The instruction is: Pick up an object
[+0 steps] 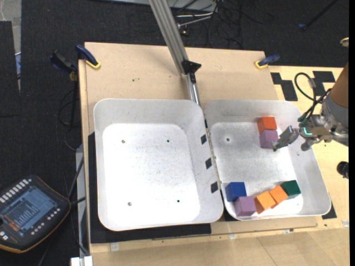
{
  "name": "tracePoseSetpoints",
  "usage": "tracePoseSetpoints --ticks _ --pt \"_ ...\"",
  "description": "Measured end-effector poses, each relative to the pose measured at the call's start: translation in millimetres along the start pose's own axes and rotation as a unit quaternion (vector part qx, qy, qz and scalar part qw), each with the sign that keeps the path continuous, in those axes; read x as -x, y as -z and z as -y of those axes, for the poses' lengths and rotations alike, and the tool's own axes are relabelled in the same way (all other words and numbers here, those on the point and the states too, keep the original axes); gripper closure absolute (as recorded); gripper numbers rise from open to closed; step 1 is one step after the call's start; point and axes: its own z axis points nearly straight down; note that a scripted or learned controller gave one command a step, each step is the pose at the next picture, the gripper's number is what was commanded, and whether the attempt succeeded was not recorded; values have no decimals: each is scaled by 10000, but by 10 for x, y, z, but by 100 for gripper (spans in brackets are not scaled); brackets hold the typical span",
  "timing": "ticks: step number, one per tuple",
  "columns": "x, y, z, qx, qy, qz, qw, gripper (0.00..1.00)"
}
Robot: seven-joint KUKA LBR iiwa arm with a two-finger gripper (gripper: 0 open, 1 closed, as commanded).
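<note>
Bench with two white bins. The left bin [147, 159] lies bare. The right bin [310, 176] holds an orange block [267, 123] touching a purple block [268, 138] near its far wall, plus blue [236, 190], purple [246, 205], orange [266, 199] and green [290, 189] blocks along its near wall. The gripper [294, 139], fingers spread and holding nothing, sits just right of the upper purple block.

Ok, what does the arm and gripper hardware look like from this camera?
The arm enters at the right edge: a grey body with an orange band above. Black cables loop beside it. The gripper is grey metal with a small teal light on its body and slim grey fingers.
</note>
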Motion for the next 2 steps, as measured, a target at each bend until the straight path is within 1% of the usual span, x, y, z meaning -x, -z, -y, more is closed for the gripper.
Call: tracePoseSetpoints --ticks 1,2 --pt "0 23 -9 21 -2 6 10000 0" --pt "36 -602 37 -9 -13 -1 10000 0"
